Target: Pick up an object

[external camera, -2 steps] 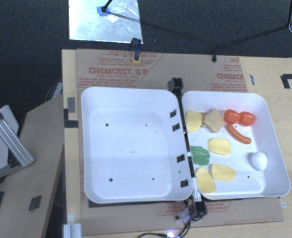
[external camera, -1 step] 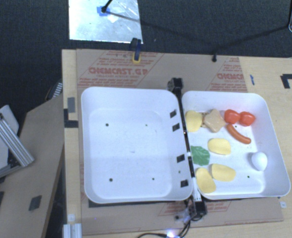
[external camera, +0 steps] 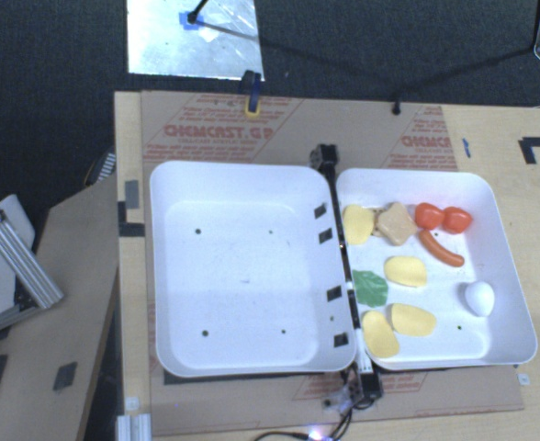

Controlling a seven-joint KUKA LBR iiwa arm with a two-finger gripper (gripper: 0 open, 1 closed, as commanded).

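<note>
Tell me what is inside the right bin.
The right bin holds toy food: four yellow pieces, a tan slice, a red tomato, an orange sausage, a green leaf and a white egg. Anything beneath them is covered.

Two bins are sitting side by side on the bench. The left bin is lying beside the right bin, which is holding a scatter of food pieces, an egg lying toward its right wall.

White left bin, right bin bearing toy food
</note>
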